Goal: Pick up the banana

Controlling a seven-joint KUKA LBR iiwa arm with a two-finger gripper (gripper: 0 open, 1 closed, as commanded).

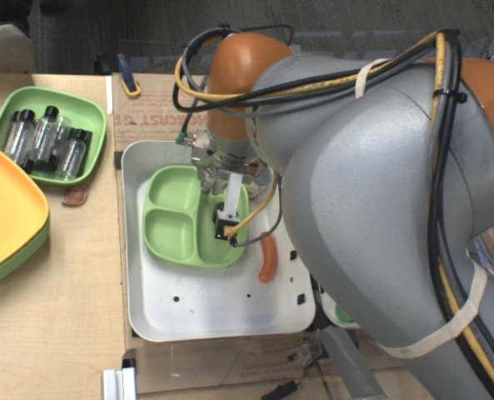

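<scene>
My gripper [216, 183] hangs over the right side of a green divided plate [173, 223] that lies in the left white bin [147, 307]. The arm's grey body and orange band cover the gripper's upper part and most of the right half of the view. I cannot make out its fingers or anything between them. An orange sausage-shaped thing [267, 259] lies in the bin just right of the plate. I see no yellow banana in the visible part of the bins.
On the bench at left stand a green tray [92, 119] with several dark-capped bottles and a stack of yellow plates [9, 215]. A small brown disc [75, 195] lies beside them. The arm hides the right bin.
</scene>
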